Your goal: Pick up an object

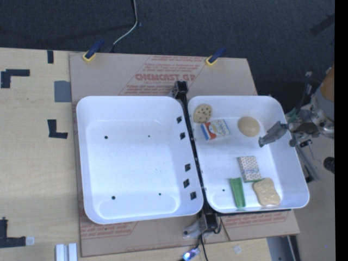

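The right bin (283, 162) holds several small items. A round speckled cookie (203, 112) lies at its far left, and a red-and-white packet (216, 129) sits just in front of it. A beige ball (249, 126) rests toward the back. Near the front lie a patterned small box (249, 168), a green stick (237, 192) and a tan bread-like piece (266, 192). My gripper (281, 139) hangs over the bin's right side, to the right of the beige ball. It is open with nothing between its fingers.
The left bin (87, 145) stands beside the right one on a cardboard sheet (157, 75). Black clips line the divide between the bins (187, 162). The arm's wrist (321, 118) comes in over the right edge.
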Available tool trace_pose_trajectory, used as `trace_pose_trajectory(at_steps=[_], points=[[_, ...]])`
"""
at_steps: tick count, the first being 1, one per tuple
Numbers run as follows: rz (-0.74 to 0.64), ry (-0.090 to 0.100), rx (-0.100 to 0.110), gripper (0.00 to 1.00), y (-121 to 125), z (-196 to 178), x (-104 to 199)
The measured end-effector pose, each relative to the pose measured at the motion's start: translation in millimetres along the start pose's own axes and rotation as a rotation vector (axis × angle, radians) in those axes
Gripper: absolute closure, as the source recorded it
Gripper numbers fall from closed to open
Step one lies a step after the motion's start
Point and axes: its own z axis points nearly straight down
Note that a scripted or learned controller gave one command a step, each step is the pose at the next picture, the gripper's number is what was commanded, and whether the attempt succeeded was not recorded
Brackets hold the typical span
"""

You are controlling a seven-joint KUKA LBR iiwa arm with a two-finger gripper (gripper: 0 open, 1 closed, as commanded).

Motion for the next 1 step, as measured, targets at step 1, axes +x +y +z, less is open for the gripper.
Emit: trace_pose_trajectory(at_steps=[1], points=[[-0.003, 0.002, 0.000, 0.00, -33.0, -15.3, 34.2]])
